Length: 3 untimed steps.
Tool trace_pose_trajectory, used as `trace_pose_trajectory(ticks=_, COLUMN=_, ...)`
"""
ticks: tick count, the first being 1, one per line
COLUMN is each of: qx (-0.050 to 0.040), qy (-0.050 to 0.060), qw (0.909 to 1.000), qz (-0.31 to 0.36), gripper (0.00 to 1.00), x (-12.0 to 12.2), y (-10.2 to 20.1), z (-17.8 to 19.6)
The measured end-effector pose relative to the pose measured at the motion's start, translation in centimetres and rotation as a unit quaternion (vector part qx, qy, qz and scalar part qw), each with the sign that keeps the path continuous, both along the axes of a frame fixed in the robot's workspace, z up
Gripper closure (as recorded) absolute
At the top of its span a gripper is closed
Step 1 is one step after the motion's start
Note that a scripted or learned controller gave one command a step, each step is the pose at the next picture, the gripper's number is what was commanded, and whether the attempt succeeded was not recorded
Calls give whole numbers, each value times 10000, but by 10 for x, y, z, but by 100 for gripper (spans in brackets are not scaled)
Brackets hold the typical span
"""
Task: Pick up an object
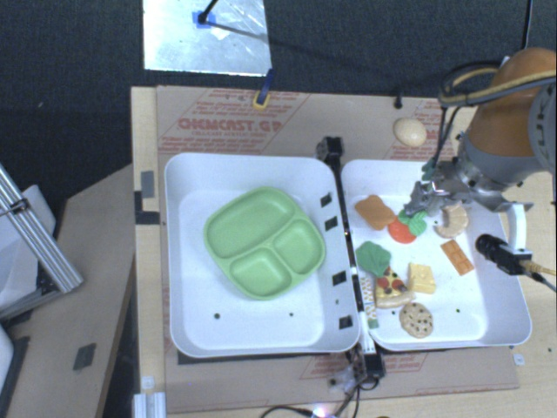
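Nearest you in the right bin [500, 325] lies a cookie [418, 320], likely stiff, light toy food you could pinch across its edges, while the gripper [424, 200] hangs over the red and green piece [407, 227], finger state impossible to tell.
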<state>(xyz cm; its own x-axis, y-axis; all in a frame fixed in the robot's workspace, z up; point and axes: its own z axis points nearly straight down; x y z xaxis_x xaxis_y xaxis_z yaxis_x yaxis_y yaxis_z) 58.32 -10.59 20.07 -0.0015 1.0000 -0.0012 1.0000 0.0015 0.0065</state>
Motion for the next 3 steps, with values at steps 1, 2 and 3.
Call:
trace_pose_trajectory(ticks=1, qx=5, qy=14, qw=10000, qz=14, gripper=100, x=1, y=0, z=25)
trace_pose_trajectory(ticks=2, qx=15, qy=32, qw=10000, qz=33, gripper=100, x=-18, y=40, z=30)
trace_pose_trajectory(ticks=3, qx=14, qy=34, qw=10000, qz=39, gripper=100, x=-34, y=90, z=18)
